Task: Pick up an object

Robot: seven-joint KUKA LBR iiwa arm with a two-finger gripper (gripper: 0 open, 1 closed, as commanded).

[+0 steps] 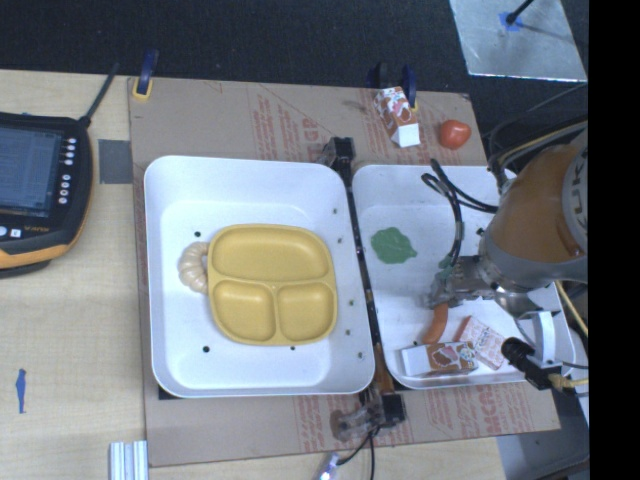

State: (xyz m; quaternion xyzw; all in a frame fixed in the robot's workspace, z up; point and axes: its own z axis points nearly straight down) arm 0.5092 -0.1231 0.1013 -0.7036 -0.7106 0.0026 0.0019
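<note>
My gripper is low in the right bin, under the grey and orange wrist. Just below its tip lies an orange sausage-shaped object, touching or nearly touching it. A flat green leaf-shaped piece lies to the upper left of the gripper. Small printed packets and a box rest at the bin's front edge. In the left bin sits a yellow divided plate with a beige bun-like object against its left side.
A small carton and a red tomato-like ball sit on the cardboard behind the right bin. A teach pendant lies on the bench at the far left. Cables loop over the right bin's back.
</note>
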